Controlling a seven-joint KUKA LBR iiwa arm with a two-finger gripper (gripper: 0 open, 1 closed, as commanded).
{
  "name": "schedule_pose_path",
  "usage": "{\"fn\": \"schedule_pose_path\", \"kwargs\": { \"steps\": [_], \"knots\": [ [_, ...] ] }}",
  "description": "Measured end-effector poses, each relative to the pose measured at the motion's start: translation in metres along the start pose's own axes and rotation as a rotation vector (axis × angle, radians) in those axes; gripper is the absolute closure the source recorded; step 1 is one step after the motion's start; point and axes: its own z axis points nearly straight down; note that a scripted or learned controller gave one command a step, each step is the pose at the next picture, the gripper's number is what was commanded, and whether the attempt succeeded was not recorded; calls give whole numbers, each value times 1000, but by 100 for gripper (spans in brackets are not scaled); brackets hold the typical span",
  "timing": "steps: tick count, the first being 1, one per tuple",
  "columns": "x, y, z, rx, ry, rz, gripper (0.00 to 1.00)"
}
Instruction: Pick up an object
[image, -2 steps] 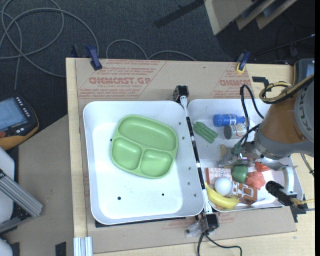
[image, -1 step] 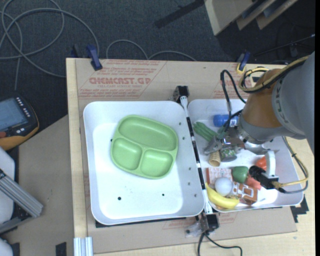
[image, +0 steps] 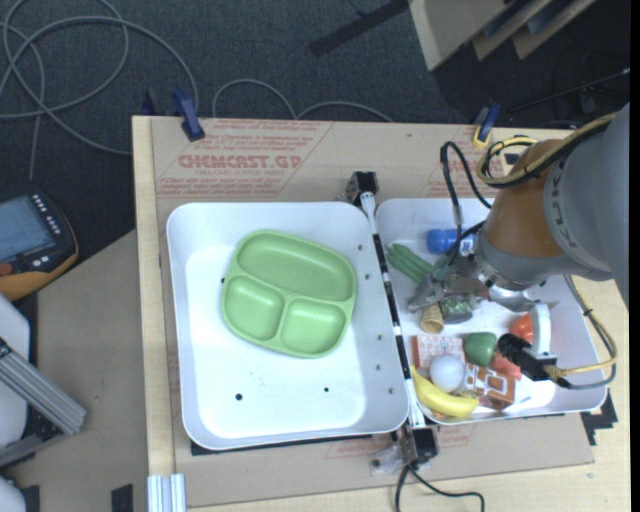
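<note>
Gripper (image: 447, 292) low in the right bin (image: 590, 400), among toys; finger state we cannot tell. Nearest target, the green vegetable (image: 408, 262), lies just beside. We'd centre squarely on it before closing.

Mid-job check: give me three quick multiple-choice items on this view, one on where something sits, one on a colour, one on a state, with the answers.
1. Where is the divided plate?
A. in the left bin
B. in the right bin
C. on the bare bench

2. What colour is the banana?
A. red
B. yellow
C. blue

3. How does the plate lie?
A. flipped face down
B. standing on edge
C. flat, hollows facing up

Answers:
1 A, the plate sits inside the white left bin.
2 B, the curved fruit at the right bin's near edge is yellow.
3 C, all three compartments show from above.
</note>
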Motion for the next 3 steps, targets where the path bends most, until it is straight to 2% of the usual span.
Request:
{"fn": "schedule_pose_path", "kwargs": {
  "steps": [2,3],
  "knots": [
    [-6,4,0,-3,-2,0,0],
    [-2,-24,0,1,1,1,0]
  ]
}}
